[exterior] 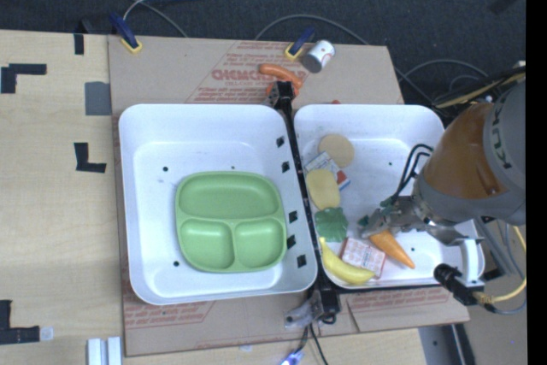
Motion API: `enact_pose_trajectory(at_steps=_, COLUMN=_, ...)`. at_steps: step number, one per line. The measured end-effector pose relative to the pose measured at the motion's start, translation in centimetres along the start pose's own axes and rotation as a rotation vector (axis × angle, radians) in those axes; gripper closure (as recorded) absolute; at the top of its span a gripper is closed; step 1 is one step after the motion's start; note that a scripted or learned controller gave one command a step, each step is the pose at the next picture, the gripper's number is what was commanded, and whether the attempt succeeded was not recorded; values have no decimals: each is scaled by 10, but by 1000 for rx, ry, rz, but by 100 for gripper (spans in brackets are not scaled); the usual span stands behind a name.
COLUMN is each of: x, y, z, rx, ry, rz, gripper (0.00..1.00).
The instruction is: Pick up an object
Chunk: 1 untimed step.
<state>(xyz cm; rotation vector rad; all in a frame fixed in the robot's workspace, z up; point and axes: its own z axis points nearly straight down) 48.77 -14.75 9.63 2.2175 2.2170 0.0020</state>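
The right bin point(385, 128) holds several toy foods. An orange carrot point(393, 249) lies near its front right, next to a pink and white box point(361, 256). A yellow banana point(344, 267) curves along the front wall, with a green broccoli piece point(332, 224) behind it. Further back are a pale yellow block point(323, 188), a small packet point(323, 163) and a tan round biscuit point(338, 150). My gripper point(382, 222) hangs low in the bin, just above the carrot's upper end and touching or nearly touching it. The arm's orange band point(461, 154) rises to its right.
The left bin point(145, 132) contains a green divided plate point(231, 220). Black clips line the wall between the two bins. Behind the bins, on the cardboard, lie an orange tool point(280, 73) and a small white cylinder point(318, 55). Cables run across the dark floor.
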Motion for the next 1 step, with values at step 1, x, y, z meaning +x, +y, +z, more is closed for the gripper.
enact_pose_trajectory(at_steps=1, x=74, y=50, z=-88, rx=5, ry=4, rz=-3, gripper=100)
